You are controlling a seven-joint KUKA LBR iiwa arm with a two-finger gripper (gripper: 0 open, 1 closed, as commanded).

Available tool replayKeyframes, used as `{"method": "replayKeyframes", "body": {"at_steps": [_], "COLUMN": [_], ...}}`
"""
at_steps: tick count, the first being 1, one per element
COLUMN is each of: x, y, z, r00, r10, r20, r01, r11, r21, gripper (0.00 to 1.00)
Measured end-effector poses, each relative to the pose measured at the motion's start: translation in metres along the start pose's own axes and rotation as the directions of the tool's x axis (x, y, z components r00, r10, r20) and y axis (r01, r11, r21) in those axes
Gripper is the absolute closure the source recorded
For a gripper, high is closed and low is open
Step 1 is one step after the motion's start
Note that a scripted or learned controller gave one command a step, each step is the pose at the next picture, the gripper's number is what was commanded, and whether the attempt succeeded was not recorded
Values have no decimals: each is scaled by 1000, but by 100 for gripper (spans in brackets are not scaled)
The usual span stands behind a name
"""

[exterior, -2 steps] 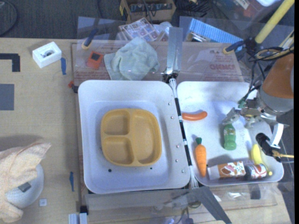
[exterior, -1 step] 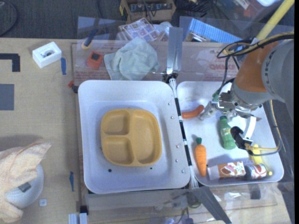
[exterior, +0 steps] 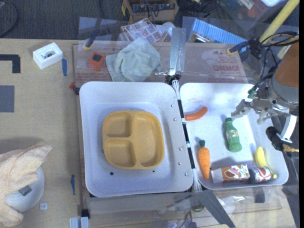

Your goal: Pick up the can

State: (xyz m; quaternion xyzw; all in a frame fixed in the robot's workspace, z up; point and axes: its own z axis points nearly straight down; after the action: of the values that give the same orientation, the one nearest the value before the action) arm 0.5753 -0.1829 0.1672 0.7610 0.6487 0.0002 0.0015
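White right bin (exterior: 216, 96) holds the can (exterior: 242, 174) lying flat along its near edge, banana (exterior: 261, 156) and carrot (exterior: 204, 160) just beside, so the claw (exterior: 256, 109), spread wide above the far-right corner, risks snagging neighbours or rolling it.

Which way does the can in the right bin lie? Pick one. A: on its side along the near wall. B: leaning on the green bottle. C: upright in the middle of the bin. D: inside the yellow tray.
A: the can lies on its side along the near wall of the right bin, beside the carrot.
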Motion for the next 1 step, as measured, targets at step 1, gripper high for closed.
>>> {"method": "replayKeyframes", "body": {"at_steps": [1], "x": [18], "y": [16], "z": [78], "r00": [1000], "r10": [-18], "r20": [-1], "r01": [18], "r11": [1000], "r21": [-1], "gripper": [0]}}
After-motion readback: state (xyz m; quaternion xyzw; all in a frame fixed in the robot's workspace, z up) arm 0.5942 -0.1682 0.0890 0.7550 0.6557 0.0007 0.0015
